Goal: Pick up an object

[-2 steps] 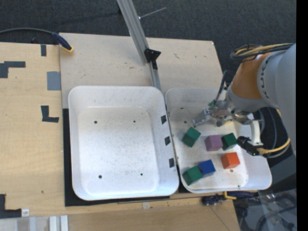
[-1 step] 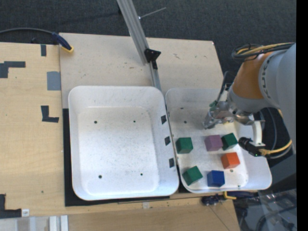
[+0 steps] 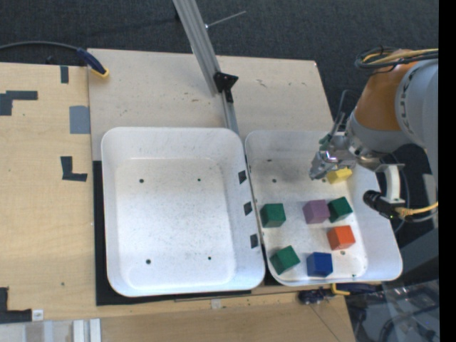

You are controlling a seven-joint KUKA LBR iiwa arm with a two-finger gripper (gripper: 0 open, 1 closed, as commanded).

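Note:
The right bin (image 3: 285, 155) holds several small blocks. A yellow block (image 3: 340, 176) lies near its far right side, just beside and partly under my gripper (image 3: 325, 165), which hangs low over the bin floor. Closer to the front lie a green cube (image 3: 273, 214), a purple cube (image 3: 315, 211), a second green cube (image 3: 340, 207), an orange cube (image 3: 341, 236), a third green cube (image 3: 285, 258) and a blue cube (image 3: 320, 263). Whether the yellow block is touched or gripped is hidden by the gripper body.
The left bin (image 3: 171, 212) stands beside the right one, sharing a raised rim. A slanted metal rail (image 3: 203, 41) runs from the top toward the bins' junction. The arm's orange band (image 3: 377, 98) and cables (image 3: 388, 198) crowd the right edge.

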